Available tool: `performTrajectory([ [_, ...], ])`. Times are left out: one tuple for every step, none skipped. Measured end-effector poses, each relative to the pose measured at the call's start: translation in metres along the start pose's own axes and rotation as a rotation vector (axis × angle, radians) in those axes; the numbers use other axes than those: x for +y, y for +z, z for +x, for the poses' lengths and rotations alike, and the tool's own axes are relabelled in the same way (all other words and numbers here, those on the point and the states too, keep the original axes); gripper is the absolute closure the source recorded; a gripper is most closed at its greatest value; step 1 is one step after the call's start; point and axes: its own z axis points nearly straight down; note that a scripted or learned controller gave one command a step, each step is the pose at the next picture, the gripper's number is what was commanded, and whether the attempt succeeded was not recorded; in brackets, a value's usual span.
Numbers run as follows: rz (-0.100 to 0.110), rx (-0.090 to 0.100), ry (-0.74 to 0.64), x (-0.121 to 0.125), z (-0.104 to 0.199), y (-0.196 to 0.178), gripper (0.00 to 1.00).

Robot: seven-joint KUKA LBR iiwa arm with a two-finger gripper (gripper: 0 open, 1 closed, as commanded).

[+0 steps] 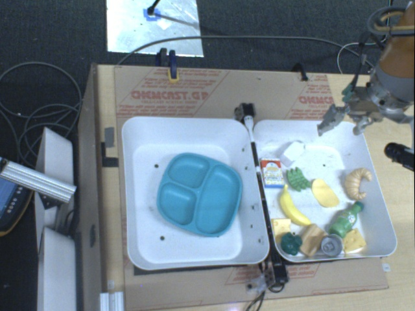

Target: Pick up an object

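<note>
White right bin [379,193] crowded along its near edge: banana [294,207], yellow wedge [325,193], croissant [357,181], green bottle [344,220], can [331,245], cheese [354,240], all packed close. Blue divided plate [199,194] alone in left bin [139,173]. Pincer [343,121] spread wide, grasping nothing, above right bin's far edge, well apart from the objects.
</note>
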Motion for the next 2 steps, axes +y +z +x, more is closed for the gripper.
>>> performTrajectory([
  [0.003, 0.001, 0.002, -0.053, 0.018, 0.124, 0.0],
  [0.0, 0.0, 0.003, -0.086, 0.039, 0.186, 0.0],
])
